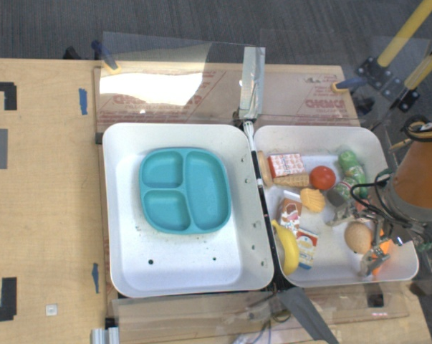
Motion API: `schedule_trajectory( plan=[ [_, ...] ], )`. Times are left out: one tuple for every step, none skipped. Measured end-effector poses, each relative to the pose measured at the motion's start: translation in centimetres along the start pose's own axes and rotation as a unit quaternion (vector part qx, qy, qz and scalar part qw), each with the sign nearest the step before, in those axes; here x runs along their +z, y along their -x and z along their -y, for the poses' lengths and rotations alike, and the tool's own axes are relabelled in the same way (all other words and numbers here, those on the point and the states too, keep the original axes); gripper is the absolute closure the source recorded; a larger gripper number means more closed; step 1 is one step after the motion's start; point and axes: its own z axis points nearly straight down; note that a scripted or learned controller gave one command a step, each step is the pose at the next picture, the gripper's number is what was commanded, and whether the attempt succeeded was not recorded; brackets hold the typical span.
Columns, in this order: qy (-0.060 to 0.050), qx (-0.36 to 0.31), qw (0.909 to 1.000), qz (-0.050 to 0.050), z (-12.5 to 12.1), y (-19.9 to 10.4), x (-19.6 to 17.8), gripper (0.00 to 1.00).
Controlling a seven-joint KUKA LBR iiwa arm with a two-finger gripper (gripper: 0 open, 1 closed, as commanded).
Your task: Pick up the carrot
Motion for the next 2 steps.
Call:
schedule_trajectory(
  plan=[
    [-0.001, 0.019, 0.9998, 0.000, 2.8, -1.2, 0.0, 0.00],
    [-0.004, 0.018, 0.9998, 0.007, 2.8, -0.7, -1.3, 1.00]
  ],
)
